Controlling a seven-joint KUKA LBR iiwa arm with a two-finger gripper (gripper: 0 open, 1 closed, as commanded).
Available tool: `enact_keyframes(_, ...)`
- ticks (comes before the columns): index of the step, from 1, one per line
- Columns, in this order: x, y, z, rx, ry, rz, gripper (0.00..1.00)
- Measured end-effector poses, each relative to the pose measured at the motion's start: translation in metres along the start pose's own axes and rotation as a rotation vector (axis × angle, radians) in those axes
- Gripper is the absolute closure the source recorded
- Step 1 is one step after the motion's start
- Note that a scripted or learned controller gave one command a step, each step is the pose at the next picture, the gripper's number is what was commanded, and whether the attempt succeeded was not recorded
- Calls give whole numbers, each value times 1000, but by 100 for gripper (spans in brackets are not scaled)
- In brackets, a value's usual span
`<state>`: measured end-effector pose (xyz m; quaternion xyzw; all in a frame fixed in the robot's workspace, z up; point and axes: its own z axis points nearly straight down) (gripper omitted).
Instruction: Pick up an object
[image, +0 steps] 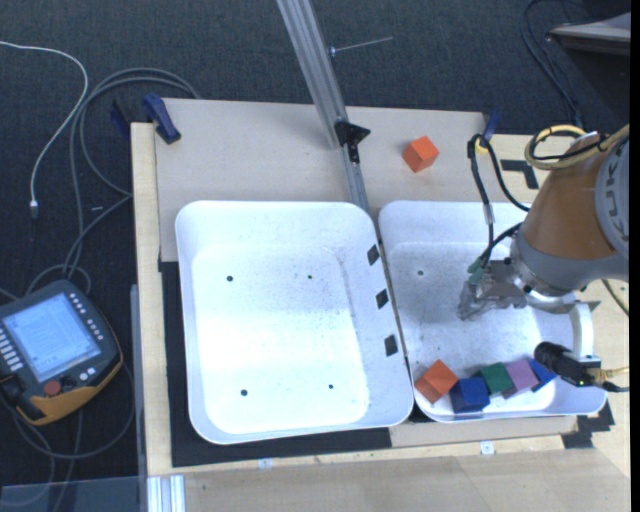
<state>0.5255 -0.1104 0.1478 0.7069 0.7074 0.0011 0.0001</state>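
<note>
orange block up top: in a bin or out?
Out. The orange block sits on the bare bench, beyond the right bin rim.

No readable text — labels, numbers, none

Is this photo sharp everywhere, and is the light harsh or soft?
In the camera view the light is soft and even: the left bin and right bin look bright white without strong glare, and shadows are faint. The colored blocks read clearly, while the gripper looks slightly smeared. The straight bench edge shows little lens bending.
</note>
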Motion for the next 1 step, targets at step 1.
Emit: enact_keyframes(1, 6, 8, -111, -8, -3, -2, 100)
